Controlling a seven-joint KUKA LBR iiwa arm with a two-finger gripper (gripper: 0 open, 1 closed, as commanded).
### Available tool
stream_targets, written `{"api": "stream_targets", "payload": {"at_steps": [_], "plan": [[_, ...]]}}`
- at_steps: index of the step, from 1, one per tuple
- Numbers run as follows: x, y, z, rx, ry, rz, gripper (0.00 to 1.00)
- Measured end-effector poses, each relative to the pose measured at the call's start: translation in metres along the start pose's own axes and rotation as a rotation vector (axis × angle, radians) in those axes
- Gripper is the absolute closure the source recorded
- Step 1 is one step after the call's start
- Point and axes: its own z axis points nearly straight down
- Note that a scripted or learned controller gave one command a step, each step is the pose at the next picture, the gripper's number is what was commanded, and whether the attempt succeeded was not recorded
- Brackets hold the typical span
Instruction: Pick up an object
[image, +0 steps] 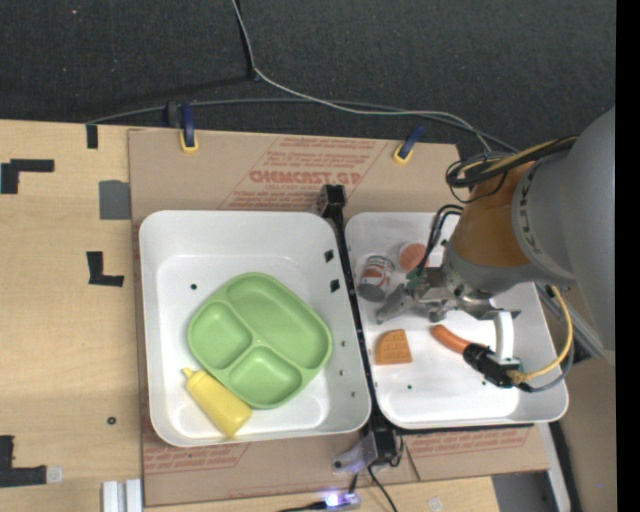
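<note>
Gripper (400, 300), finger state indeterminate, over right bin (530, 408) holding waffle (394, 347) at 6 o'clock; left bin (160, 300) holds green plate (262, 340), mustard bottle (215, 401).

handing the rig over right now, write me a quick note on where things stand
Gripper: down low in the right bin, near its left side; whether it holds anything cannot be told from this view.
Right bin: a small can lying by the left wall, an orange round piece behind the gripper, a waffle-like orange square in front of it, and a carrot-like orange stick to the right.
Left bin: a green divided plate with a yellow bottle lying at its front-left edge.
Done: arm is down among the items.
Left: nothing visibly lifted yet; a pick still needs confirming.
</note>
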Motion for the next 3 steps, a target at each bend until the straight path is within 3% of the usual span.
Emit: {"api": "stream_targets", "payload": {"at_steps": [1,3], "plan": [[0.000,0.000,-0.013,-0.001,0.000,-0.001,1.00],[-0.002,0.001,-0.116,-0.006,0.000,0.000,1.00]]}}
